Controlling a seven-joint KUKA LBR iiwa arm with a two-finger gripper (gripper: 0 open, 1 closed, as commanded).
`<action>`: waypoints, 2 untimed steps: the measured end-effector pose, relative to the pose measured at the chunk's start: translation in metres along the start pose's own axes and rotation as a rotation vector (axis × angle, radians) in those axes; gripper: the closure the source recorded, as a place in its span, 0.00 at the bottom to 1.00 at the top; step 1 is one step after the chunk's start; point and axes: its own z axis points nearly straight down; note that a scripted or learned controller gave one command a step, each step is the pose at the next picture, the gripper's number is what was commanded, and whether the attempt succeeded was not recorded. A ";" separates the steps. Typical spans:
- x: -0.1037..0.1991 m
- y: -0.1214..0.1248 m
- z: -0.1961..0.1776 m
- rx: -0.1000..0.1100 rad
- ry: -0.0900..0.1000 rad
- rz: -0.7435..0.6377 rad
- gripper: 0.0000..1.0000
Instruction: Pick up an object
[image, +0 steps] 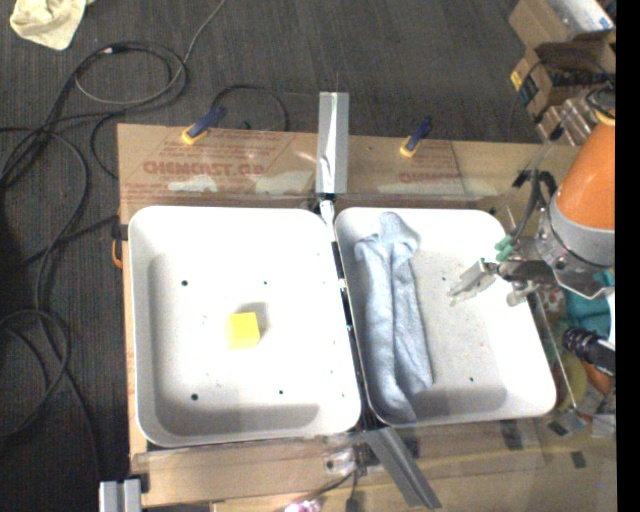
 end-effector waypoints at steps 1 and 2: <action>0.077 0.068 0.051 0.000 0.000 -0.188 0.00; 0.015 0.097 0.116 0.001 -0.001 -0.219 0.00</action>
